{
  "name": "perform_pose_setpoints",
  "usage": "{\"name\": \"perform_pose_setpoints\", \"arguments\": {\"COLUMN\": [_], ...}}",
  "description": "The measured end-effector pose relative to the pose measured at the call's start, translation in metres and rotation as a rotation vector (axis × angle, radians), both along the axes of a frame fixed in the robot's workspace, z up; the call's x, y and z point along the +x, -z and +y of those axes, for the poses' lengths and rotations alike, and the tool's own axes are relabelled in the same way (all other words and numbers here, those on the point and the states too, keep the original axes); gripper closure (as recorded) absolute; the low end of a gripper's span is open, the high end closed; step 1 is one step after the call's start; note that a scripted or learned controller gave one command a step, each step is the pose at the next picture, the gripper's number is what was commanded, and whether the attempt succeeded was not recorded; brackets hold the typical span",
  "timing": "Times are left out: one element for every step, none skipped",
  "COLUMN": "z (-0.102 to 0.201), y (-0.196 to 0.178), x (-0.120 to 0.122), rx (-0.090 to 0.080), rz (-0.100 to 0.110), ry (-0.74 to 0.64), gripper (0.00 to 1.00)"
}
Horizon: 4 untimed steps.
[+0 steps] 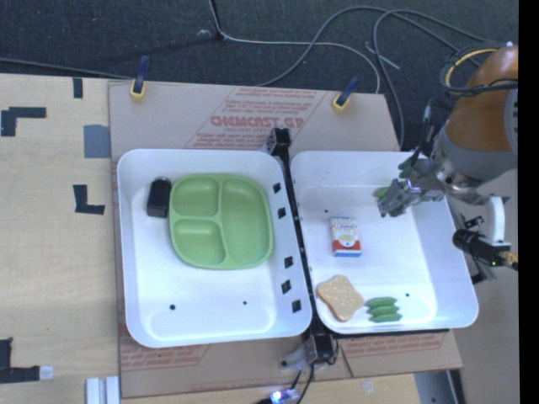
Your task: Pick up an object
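The right bin holds a small blue, white and red carton near its middle, a slice of toast at the front, and a green pea pod beside the toast. My gripper hangs over the bin's upper right part, above and to the right of the carton, well apart from it. The arm comes in from the right.
In the left bin lies a green divided plate with a small black object at its left edge. A black divider runs between the bins. Cables cross the dark floor behind.
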<state>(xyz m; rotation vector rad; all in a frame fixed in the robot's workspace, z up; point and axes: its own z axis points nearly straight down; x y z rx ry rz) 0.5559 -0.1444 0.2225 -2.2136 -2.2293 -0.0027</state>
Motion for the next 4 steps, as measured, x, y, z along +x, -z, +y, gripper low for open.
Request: {"name": "perform_pose_setpoints", "arguments": {"z": [0.048, 0.092, 0.152, 0.211], "y": [0.001, 0.007, 0.013, 0.018], "x": [0.018, 0.027, 0.029, 0.039], "rx": [0.0, -0.001, 0.0, -0.001], "rz": [0.002, 0.002, 0.004, 0.003], "ry": [0.0, 0.002, 0.001, 0.001], "gripper": [1.0, 1.0, 1.0, 1.0]}}
